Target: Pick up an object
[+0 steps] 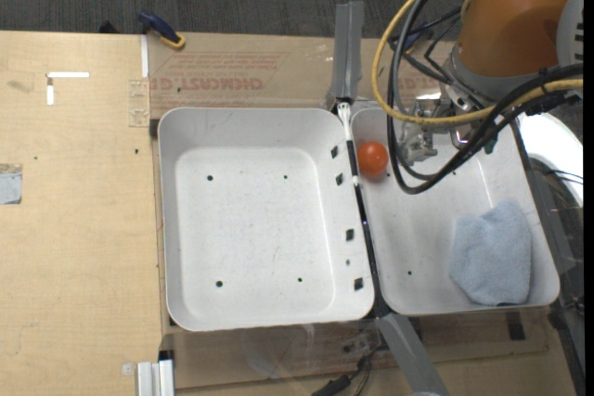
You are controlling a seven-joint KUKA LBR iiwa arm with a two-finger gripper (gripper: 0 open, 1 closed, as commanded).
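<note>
Camera view looks down at a slant on two shallow white plastic bins set side by side on a pale wooden bench (74,227). Much of the grey arm with its orange dome-shaped band (520,9) is cut off at the upper right edge, and loops of yellow and black cable (408,88) hang across the wrist, so the metal gripper (425,130) below them is hard to make out; whether its claw is open or closed cannot be told, and nothing can be seen held in it. The gripper hangs over the far part of the right-hand bin (436,292).

In that right-hand bin, a small round orange ball (372,159) lies against the wall shared with the left-hand bin (186,292), just beside the gripper. A crumpled pale blue cloth (492,255) sits at the opposite, near corner of the right-hand bin, well apart from the ball. The left-hand bin shows a bare white floor with a few small dark holes.
</note>
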